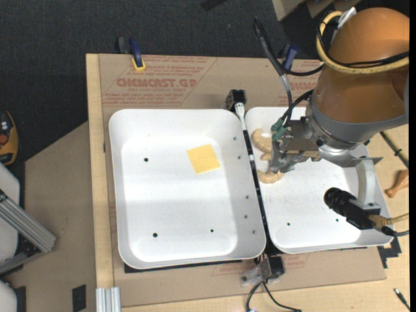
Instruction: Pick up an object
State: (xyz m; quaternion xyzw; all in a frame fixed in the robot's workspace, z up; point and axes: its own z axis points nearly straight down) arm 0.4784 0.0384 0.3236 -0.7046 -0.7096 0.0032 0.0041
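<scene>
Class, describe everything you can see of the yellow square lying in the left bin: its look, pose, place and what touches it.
The yellow square is a thin, flat piece, plain pale yellow, looking like a foam or sponge sheet. It lies flat on the floor of the left bin, a little above and right of the middle, turned slightly askew to the bin's walls. Only the bin floor touches it. The gripper is over the right bin, well apart from it.

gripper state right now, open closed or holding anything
gripper: down in the right bin over a tan object; open or closed cannot be told, and no hold is visible.
</scene>
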